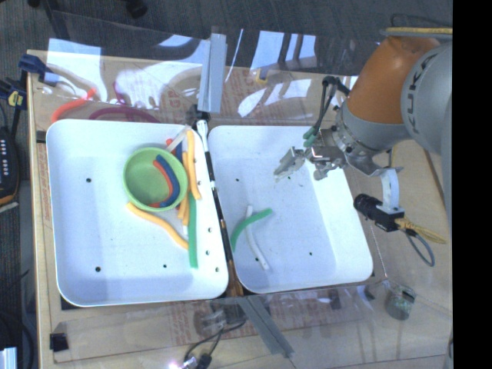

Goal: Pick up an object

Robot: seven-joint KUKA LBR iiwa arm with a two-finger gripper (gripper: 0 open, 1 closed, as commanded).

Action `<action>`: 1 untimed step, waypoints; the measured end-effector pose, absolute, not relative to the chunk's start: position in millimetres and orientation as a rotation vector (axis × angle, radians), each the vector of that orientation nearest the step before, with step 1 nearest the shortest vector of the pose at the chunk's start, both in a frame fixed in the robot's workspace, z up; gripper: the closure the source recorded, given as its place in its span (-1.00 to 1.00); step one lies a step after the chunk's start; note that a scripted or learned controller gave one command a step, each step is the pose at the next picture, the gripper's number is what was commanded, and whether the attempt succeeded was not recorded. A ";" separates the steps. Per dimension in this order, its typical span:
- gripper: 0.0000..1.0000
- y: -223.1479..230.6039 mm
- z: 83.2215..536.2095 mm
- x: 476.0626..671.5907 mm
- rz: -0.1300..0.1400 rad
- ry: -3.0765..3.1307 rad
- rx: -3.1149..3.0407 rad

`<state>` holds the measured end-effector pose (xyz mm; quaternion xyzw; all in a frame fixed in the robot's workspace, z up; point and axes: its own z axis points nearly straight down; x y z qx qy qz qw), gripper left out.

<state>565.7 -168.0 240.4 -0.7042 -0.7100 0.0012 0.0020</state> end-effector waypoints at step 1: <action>-1.00 -122.9 106.9 530.8 0.007 -1.947 -2.459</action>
